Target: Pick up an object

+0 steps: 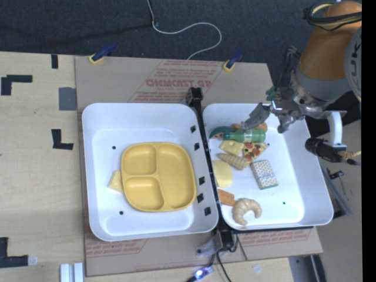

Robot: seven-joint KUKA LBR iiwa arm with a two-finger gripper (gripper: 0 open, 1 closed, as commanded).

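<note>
Camera view: 2 white bins side by side on a cardboard sheet. In the left bin (97, 175), a yellow tray (158, 176) near the middle, with a pale wedge (114, 182) tucked against its left edge. In the right bin (305, 192), toys crowded along the left wall: a green bottle (241, 136) lying on its side toward the far edge, a waffle (233, 151) and a pizza slice (254, 151) just below it, a cheese piece (222, 173) beside the wall, a patterned box (264, 174) nearer the middle, a croissant (245, 209) and an orange stick (225, 197) by the near left corner. Reaching in from the right, the gripper (271, 120) over the bin's far edge, just above and right of the bottle. Spread moderately apart at the fingers, nothing between them. Judged from this: pick not yet made, no toy lifted, everything resting on the bin floor. Left to do: descent onto a target, most likely the bottle or a neighbour, closing, then lifting clear.
</note>
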